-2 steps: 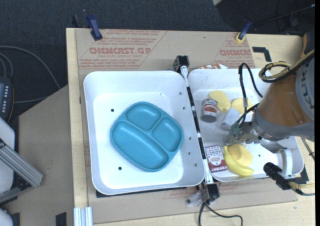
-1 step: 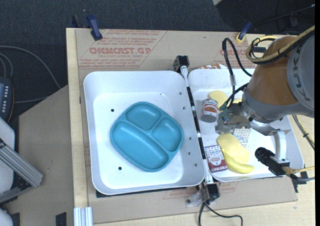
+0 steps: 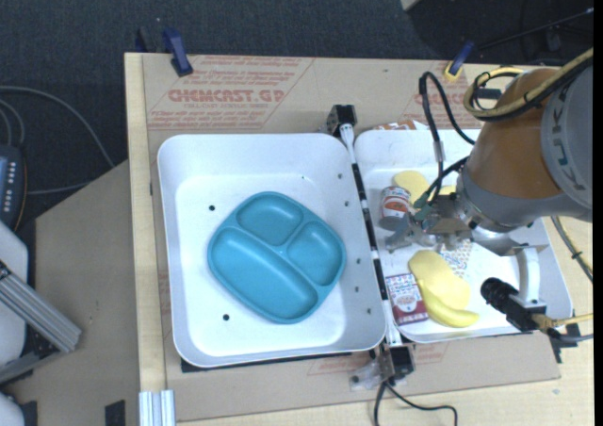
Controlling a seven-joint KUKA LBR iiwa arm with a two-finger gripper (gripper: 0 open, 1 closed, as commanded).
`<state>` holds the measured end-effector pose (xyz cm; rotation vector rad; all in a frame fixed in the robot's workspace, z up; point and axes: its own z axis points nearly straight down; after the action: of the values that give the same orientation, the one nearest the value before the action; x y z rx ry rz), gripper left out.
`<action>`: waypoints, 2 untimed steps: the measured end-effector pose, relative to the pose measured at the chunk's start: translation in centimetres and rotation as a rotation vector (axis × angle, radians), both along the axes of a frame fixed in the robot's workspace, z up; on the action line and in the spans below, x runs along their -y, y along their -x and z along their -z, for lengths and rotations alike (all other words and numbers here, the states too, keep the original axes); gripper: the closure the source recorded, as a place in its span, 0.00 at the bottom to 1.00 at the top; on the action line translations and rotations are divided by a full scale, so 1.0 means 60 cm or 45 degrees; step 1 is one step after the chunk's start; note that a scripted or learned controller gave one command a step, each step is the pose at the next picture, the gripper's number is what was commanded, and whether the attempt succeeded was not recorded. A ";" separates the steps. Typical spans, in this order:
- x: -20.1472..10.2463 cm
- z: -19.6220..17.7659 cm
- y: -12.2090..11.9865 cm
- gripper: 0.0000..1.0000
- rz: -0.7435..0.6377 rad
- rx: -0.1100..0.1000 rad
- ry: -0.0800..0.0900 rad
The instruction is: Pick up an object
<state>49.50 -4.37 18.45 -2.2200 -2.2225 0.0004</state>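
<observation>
My gripper (image 3: pixel 412 228) hangs low over the middle of the right bin (image 3: pixel 377 146), its metal fingers pointing left. A small can with a red and white label (image 3: pixel 395 202) stands just up and left of the fingertips. A yellow banana-like object (image 3: pixel 441 287) lies below the gripper toward the bin's front. Another pale yellow piece (image 3: pixel 411 181) peeks out above the gripper. A flat red and white packet (image 3: pixel 405 299) lies at the bin's front left. I see nothing held between the fingers.
The left bin (image 3: pixel 179 170) holds a blue compartment tray (image 3: pixel 275 255) in its middle. The arm's orange and grey wrist (image 3: pixel 528 155) covers the right bin's right half. A black divider rail (image 3: pixel 363 217) runs between the bins.
</observation>
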 end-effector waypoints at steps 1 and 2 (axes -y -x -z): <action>0.044 0.000 -0.048 0.00 0.001 0.003 0.002; 0.082 0.162 -0.018 0.00 0.000 0.010 0.002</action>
<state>50.56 -9.27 8.73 -2.2249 -2.2267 -0.0063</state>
